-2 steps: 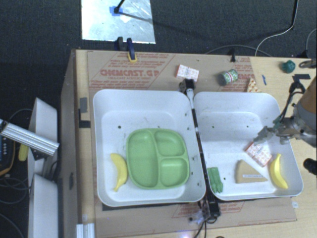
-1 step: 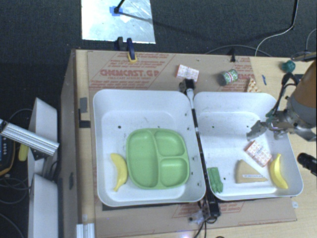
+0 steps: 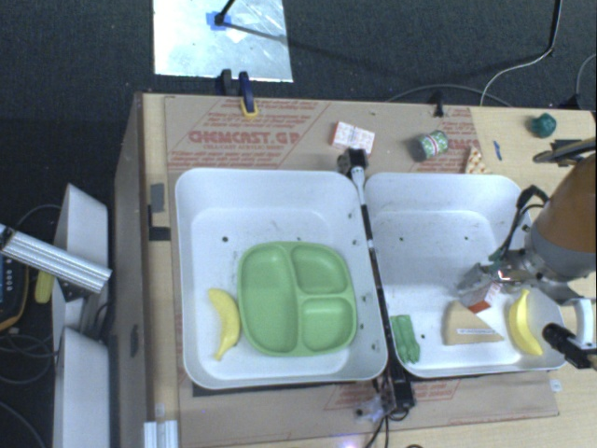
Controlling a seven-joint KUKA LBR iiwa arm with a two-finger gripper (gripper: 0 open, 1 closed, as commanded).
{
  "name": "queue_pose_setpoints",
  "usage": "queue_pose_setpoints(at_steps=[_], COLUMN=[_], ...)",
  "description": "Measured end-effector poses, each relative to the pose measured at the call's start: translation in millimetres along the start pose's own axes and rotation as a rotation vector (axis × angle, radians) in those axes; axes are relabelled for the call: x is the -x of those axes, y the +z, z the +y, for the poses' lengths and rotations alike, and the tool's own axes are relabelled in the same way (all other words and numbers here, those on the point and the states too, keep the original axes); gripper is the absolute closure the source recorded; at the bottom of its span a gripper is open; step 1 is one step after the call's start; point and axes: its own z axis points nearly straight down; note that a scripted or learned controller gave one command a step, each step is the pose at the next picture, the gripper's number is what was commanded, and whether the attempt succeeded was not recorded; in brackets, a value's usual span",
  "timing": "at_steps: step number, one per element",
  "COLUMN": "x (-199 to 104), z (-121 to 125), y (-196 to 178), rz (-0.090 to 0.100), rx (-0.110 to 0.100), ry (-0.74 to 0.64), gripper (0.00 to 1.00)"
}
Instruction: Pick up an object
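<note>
while the gripper hangs low in the right bin, its grip impossible to judge, a tan wedge lies just beside it. both bins sit on a brown board over dark carpet; the left bin holds a green divided plate.

Two bins sit side by side on the table. In the left bin a plate with three parts lies in the middle, and a banana lies just left of it. In the right bin a small block lies at the near left corner. A wedge lies to its right, and another banana lies right of the wedge. The end effector hangs just behind the wedge.
</note>
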Motion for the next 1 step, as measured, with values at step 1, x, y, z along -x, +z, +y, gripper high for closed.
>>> queue_pose_setpoints(at_steps=[1], x=[2.9], z=[-32.5], y=[-93.9], rz=[0.002], rx=[-0.005], ry=[0.002], gripper=[0.0])
